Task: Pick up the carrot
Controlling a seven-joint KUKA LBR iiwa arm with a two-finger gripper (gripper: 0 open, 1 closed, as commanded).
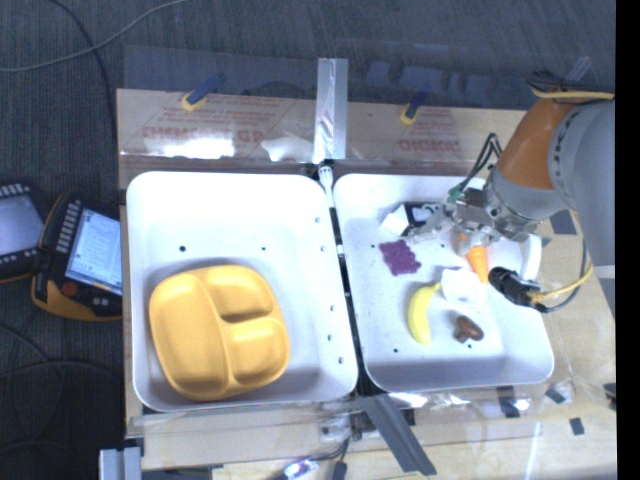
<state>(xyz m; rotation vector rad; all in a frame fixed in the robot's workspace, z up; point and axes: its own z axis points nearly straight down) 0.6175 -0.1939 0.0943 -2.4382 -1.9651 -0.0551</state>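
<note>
The small orange carrot (479,262) is in the right bin (520,363), near its right side. My gripper (473,236) hangs directly over the carrot's upper end and looks to be touching it. The gripper body hides how they meet. The grey arm with its orange band comes in from the upper right.
In the same bin are a purple grape bunch (400,258), a yellow banana (421,314), a brown lump (467,329), a white piece (461,287) just below the carrot, and a black-and-white item (407,216) at the back. A yellow divided tray (218,328) lies in the left bin (180,203).
</note>
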